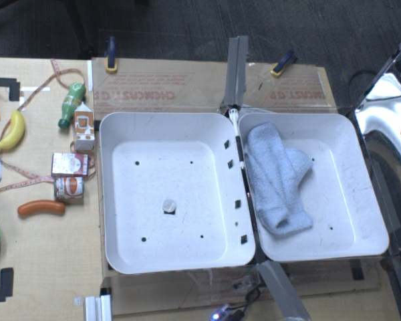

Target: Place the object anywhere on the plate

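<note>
In the right-hand shallow white plastic bin (361, 179) lies a folded grey-blue terry cloth (275, 179), most likely your object. It runs lengthwise near the wall shared with the left-hand shallow white plastic bin (120, 199). Expect it to be light, soft and limp, so pinch a raised fold near its middle, or it will sag and trail. The small pale round disc (169, 206) on the left bin's floor would be stiff, light and hard to nip, and you cannot tell the claw's state.

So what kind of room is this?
Probably a robot test lab: two white bins clamped to a bench, toy food like a banana beside them, and a grey towel to practise on.
</note>
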Controlling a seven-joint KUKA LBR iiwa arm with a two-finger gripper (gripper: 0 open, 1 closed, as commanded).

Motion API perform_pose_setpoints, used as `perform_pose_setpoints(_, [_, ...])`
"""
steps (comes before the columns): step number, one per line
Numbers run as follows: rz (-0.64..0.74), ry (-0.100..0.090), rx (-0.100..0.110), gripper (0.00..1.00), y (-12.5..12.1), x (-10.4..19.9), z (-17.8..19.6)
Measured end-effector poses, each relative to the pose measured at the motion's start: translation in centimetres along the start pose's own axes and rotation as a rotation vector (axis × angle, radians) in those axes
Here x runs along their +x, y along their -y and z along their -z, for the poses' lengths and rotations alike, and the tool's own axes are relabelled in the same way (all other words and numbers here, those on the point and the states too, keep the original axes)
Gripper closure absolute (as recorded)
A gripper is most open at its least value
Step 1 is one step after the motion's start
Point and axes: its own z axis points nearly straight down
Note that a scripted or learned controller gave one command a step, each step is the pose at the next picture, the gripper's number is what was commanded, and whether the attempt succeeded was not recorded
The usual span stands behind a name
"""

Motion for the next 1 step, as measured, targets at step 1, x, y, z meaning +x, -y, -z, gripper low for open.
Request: perform_pose_setpoints(1, [-0.02,-0.001,0.0,1.0,-0.84,-1.01,-0.06])
